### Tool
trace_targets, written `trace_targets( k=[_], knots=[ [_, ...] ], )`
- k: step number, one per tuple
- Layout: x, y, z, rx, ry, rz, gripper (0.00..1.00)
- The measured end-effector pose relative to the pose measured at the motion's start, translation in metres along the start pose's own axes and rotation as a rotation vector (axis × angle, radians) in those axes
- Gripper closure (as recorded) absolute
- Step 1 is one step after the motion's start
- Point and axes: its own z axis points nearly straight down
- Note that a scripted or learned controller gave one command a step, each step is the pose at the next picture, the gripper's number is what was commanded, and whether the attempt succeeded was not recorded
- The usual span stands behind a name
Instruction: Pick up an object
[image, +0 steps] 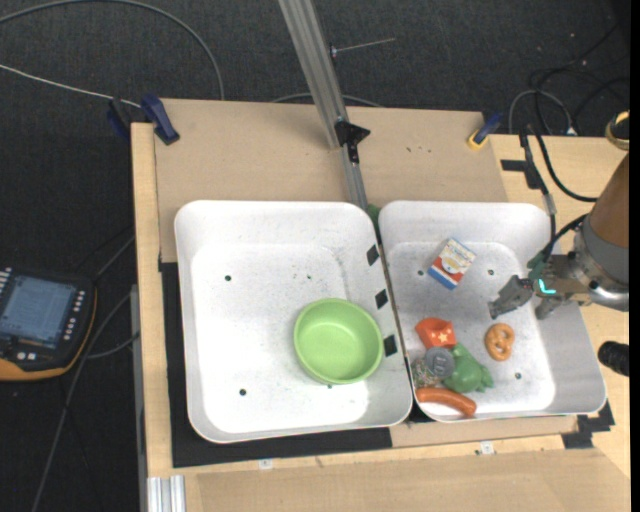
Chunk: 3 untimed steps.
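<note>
My gripper (512, 298) hangs over the right bin (568, 372), near its right side, and is open with nothing between its fingers. Just below it lies an orange pretzel-shaped toy (499, 342). To its upper left rests a small white, blue and red box (452, 263). A red-orange block (435, 331), a grey round object (435, 367), a green toy (467, 372) and a red sausage-like piece (446, 401) cluster at the bin's lower left.
A light green bowl (338, 341) sits in the left bin (215, 300), close to the divide between the bins. A metal pole (320, 70) slants down to the bins' shared back corner. Cables run at the right edge of the bench.
</note>
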Motion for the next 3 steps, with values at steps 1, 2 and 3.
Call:
trace_targets(
  k=[1, 2, 3],
  knots=[
    [0.0, 0.0, 0.0, 0.0, 0.0, 0.0, 0.0],
    [0.004, 0.0, 0.062, 0.005, 0.001, 0.0, 0.0],
    [0.004, 0.0, 0.113, 0.0, 0.0, 0.001, 0.0]
  ],
)
